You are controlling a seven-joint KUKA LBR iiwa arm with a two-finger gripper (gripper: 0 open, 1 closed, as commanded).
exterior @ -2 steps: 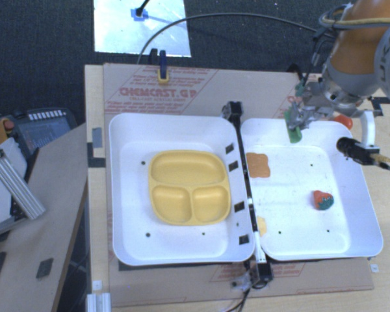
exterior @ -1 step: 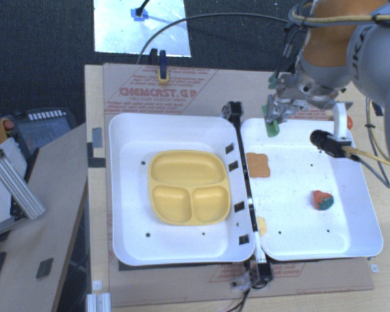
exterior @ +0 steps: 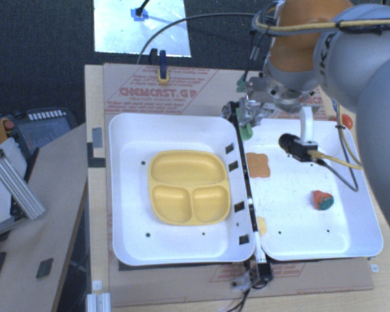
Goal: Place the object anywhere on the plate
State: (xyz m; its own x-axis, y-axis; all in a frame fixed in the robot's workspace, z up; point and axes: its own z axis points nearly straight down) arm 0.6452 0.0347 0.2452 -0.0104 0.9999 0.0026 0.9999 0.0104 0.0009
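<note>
A yellow plate [exterior: 185, 186] with three compartments lies in the left bin [exterior: 127, 142]. My gripper [exterior: 247, 123] hangs over the divider between the two bins, near their far end, just right of the plate's far right corner. A small green object [exterior: 246, 133] sits between its fingertips, and the gripper is shut on it. The object is above the bin rims and is not touching the plate.
In the right bin [exterior: 351, 239] lie a flat orange piece [exterior: 258, 165] near the divider, a red and green piece [exterior: 322, 200], and a pale yellow piece [exterior: 261, 225] at the near left. The arm's black fitting and yellow cable [exterior: 299, 147] hang over that bin.
</note>
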